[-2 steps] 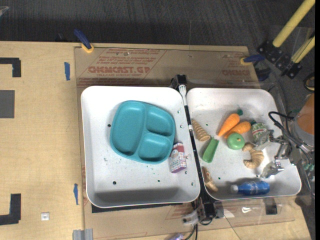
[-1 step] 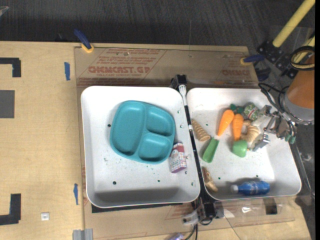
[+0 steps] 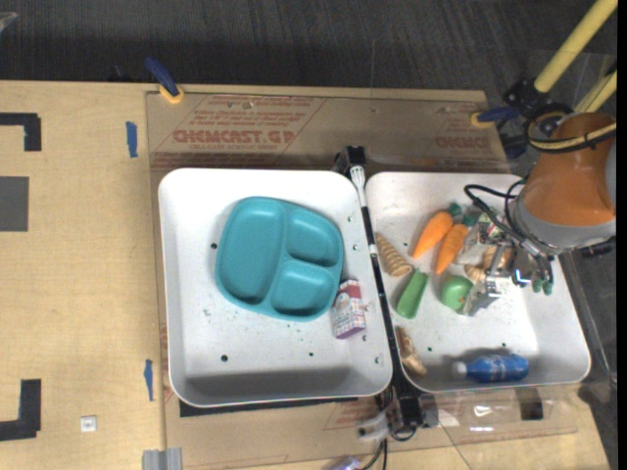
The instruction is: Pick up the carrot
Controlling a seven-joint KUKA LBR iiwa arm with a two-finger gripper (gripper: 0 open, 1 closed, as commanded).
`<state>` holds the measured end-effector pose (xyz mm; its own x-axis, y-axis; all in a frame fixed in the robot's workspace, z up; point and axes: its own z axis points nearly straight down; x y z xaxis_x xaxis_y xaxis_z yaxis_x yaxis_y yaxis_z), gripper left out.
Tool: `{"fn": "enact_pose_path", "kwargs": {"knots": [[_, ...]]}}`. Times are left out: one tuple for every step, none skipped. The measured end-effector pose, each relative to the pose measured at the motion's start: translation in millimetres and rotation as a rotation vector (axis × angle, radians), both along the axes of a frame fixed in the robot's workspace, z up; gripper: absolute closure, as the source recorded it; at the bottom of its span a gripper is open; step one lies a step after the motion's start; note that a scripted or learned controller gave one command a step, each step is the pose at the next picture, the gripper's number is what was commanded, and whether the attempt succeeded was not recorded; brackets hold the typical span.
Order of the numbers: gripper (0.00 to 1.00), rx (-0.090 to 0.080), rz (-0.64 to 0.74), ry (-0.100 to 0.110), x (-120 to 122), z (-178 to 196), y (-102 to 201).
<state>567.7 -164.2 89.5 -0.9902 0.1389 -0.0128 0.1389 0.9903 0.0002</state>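
Two orange pieces lie side by side in the right bin point(image 3: 558, 341). The carrot point(image 3: 430, 234) slants toward the upper right with a bit of green at its top. A second orange piece point(image 3: 450, 250) lies just right of it. My gripper point(image 3: 487, 270) hangs over the bin right of both, close beside the second orange piece and above a green round item point(image 3: 456, 293). Nothing orange shows in its grasp. Cables and the wrist hide what lies directly under it.
Also in the right bin are a green pod point(image 3: 411, 295), a blue bottle point(image 3: 491, 367) near the front and tan pieces point(image 3: 393, 256) along the left wall. The left bin point(image 3: 196, 341) holds a teal divided plate point(image 3: 279, 258) and a small bottle point(image 3: 347, 311).
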Motion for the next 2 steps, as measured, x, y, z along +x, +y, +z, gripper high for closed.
{"fn": "enact_pose_path", "kwargs": {"knots": [[0.00, 0.002, -0.204, -0.001, -17.7, 0.8, 53.6], [0.00, 0.007, -0.541, -0.001, 33.9, 0.0, 32.6]]}}
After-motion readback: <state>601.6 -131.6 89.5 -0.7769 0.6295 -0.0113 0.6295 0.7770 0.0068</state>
